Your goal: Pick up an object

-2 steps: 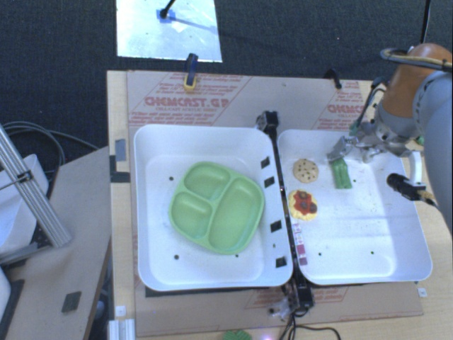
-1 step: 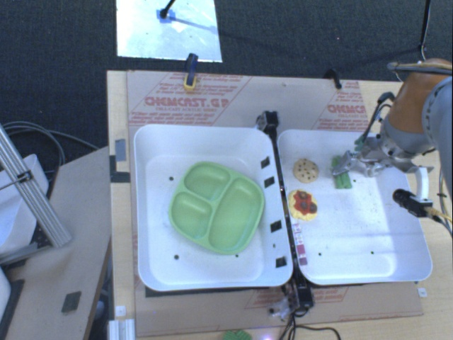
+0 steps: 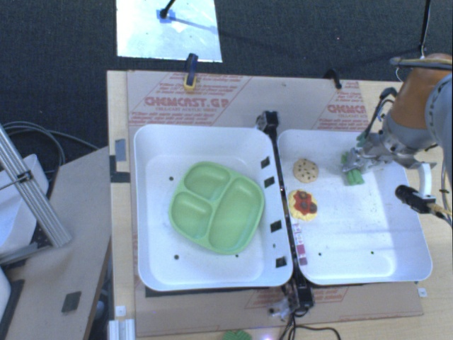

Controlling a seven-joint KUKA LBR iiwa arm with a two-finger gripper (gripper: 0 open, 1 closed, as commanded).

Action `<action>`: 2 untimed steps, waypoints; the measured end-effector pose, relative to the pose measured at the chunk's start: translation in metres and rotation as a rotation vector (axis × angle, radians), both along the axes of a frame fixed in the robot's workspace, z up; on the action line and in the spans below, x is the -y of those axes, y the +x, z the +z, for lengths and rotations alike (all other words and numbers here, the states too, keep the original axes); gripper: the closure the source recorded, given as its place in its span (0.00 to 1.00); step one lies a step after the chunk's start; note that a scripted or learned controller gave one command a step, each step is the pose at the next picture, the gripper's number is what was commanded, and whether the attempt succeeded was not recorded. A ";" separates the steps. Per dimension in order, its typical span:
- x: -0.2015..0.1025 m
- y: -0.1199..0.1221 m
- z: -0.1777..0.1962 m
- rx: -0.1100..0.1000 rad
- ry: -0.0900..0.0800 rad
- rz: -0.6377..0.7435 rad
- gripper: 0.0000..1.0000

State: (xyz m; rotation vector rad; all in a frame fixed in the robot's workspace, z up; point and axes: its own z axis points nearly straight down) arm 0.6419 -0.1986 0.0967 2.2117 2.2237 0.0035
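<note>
- The surface (image 3: 120,211) is a pale wooden board over dark carpet, carrying two shallow white bins side by side, with a printed cardboard sheet (image 3: 212,98) under their far edges.
- The left bin (image 3: 152,261) holds a green divided plate (image 3: 216,207) lying flat near its middle, three compartments facing up.
- The right bin (image 3: 368,261) holds three small things: a round cookie (image 3: 305,169) near its far left corner, a yellow and red piece (image 3: 303,205) against its left edge just nearer the camera, and a small green block (image 3: 353,176) toward its far right part.
- The green block's long axis runs roughly from the far edge toward the near edge, slightly slanted.
- The hand (image 3: 357,160) sits directly over the block's far end, touching or nearly touching it; whether its fingers are apart or closed, I cannot tell.
- The arm (image 3: 417,105) is cut off by the right edge.
</note>
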 end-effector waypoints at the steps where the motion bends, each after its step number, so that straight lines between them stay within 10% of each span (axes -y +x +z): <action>1: -0.042 0.025 -0.012 -0.017 -0.001 0.000 1.00; 2: -0.144 -0.010 0.093 -0.002 0.004 0.005 1.00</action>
